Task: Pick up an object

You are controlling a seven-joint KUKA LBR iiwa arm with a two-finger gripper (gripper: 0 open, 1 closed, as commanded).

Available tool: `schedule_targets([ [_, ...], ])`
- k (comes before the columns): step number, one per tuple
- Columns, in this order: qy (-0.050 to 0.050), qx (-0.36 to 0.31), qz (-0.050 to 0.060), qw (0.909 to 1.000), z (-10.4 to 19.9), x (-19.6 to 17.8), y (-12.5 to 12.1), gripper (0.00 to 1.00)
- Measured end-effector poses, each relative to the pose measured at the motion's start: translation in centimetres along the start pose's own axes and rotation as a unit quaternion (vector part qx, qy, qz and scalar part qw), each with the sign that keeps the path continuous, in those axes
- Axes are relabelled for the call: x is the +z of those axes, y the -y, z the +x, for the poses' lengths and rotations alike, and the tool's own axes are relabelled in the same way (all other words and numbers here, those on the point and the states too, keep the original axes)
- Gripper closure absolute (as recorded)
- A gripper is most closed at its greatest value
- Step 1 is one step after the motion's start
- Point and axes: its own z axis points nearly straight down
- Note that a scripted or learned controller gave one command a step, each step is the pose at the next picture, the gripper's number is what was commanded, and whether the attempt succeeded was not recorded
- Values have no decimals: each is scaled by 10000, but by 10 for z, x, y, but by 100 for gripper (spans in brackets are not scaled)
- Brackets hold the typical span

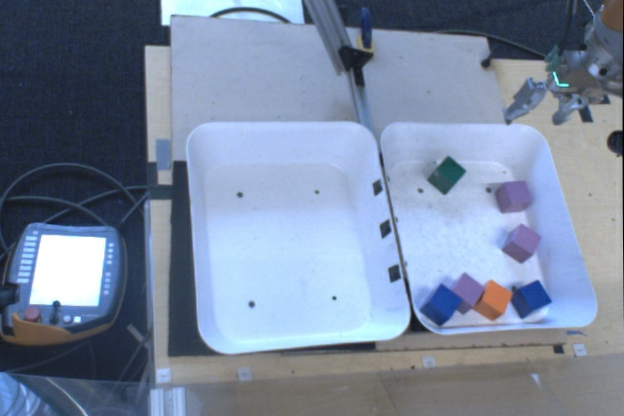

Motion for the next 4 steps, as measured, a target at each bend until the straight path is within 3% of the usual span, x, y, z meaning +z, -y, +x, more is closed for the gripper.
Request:
schedule_targets([
  [1,11,-6,-17,10000,0,-3,-1,0],
  [2,7,-4,-4,10000,-3,40,-6,0],
  [4,2,-5,9,10000,5,163,-4,0],
])
